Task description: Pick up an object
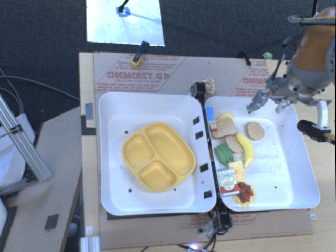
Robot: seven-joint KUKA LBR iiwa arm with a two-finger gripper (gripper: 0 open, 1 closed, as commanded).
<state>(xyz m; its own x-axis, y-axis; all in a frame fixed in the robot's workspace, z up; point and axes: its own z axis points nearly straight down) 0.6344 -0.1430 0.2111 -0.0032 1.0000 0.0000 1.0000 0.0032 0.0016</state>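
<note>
So far nothing is being lifted: the grey two-finger gripper (269,103) is hovering open and empty above the right white bin's (294,161) far edge, with the round tan cookie (255,131) lying nearby inside.

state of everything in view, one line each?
gripper: above the right bin's far edge, holding nothing
yellow divided plate: upright in left bin
toast slice: flat in right bin
banana: lying beside the toast
round cookie: flat, apart from the rest
pizza slice: flat, near edge
</note>
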